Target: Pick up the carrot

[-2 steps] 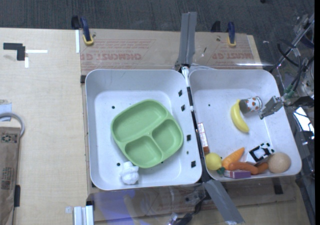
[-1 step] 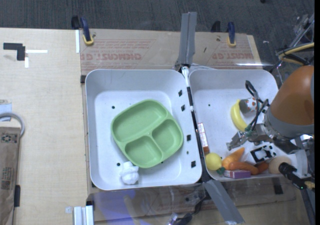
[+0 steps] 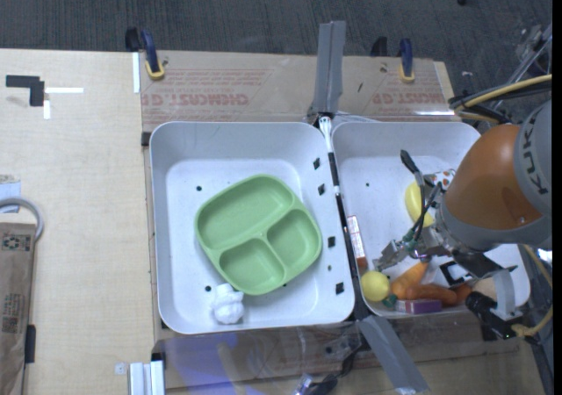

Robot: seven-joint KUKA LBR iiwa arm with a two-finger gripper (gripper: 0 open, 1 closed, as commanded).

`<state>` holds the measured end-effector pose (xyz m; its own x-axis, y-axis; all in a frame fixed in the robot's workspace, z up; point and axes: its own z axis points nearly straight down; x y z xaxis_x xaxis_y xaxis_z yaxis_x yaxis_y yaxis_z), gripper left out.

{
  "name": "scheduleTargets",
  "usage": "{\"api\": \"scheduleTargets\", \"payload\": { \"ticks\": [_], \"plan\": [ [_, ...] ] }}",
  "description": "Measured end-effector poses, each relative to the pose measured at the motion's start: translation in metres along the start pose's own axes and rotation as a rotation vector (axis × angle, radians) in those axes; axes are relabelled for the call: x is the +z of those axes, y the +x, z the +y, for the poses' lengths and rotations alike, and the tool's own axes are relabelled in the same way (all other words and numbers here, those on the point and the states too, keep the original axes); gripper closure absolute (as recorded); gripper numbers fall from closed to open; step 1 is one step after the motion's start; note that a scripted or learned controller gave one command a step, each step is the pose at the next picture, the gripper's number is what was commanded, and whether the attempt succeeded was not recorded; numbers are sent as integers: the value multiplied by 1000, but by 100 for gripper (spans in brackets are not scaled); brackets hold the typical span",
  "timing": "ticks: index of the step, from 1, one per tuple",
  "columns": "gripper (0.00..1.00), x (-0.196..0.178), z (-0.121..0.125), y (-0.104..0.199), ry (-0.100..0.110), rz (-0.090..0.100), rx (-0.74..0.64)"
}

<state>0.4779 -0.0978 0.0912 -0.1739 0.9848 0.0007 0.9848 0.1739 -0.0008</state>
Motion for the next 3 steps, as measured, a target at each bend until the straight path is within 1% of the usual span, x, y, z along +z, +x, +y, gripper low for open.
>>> {"api": "scheduleTargets", "payload": {
  "ticks": [1,2,3],
  "plan": [
    [100,-9,1,-1,-1,-1,3],
    [100,-100,10,59,1,-1,136],
    [0,-100,10,59,1,-1,136]
  ]
}}
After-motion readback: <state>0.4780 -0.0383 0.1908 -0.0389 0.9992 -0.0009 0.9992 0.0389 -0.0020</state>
